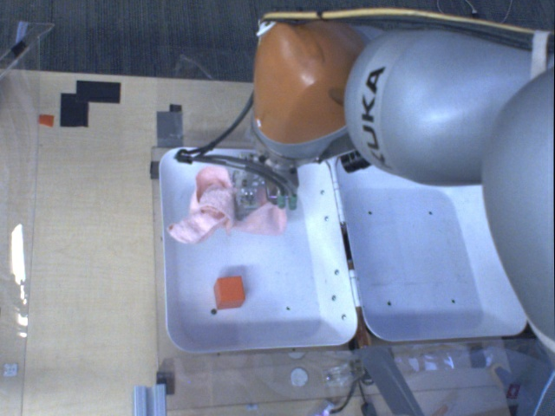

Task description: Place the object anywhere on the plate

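The grey arm with its orange band [299, 81] reaches over the left shallow white bin [286, 319] on the pale wooden counter [87, 258]. Its pincer [260, 193] sits low at the bin's far end, touching a crumpled pink cloth [212, 206]; I cannot tell how it stands. A small orange cube [230, 292] lies apart, nearer the front wall. The right white bin [434, 258] sits alongside.

Arm [416, 102] covering top of left bin [260, 328], pink cloth [212, 206] beneath it, orange block [230, 292] (standing alone) lower, right bin [434, 319] floor open
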Controlling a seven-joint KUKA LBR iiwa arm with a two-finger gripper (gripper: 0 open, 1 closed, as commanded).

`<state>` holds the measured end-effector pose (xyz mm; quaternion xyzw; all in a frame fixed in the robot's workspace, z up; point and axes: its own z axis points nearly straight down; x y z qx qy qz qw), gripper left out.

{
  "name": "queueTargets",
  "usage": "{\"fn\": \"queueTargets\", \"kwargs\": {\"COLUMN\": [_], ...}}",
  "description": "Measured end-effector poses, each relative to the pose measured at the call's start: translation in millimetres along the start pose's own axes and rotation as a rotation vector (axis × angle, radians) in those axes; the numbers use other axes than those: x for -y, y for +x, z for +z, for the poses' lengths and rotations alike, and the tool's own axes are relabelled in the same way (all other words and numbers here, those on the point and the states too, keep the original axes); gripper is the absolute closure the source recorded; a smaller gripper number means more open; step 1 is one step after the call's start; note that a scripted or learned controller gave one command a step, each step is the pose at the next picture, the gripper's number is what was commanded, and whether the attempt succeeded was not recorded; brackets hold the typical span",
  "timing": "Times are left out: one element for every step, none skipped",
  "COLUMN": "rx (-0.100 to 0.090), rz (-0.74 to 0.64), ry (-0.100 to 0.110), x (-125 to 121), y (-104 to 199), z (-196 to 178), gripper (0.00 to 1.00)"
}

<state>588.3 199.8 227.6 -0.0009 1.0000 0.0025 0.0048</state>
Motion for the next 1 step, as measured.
{"fn": "queueTargets", "kwargs": {"rx": [0.001], "rz": [0.0], "ry": [0.0], "x": [0.2], "y": [-0.2], "z": [-0.3], "gripper": [0.0]}}
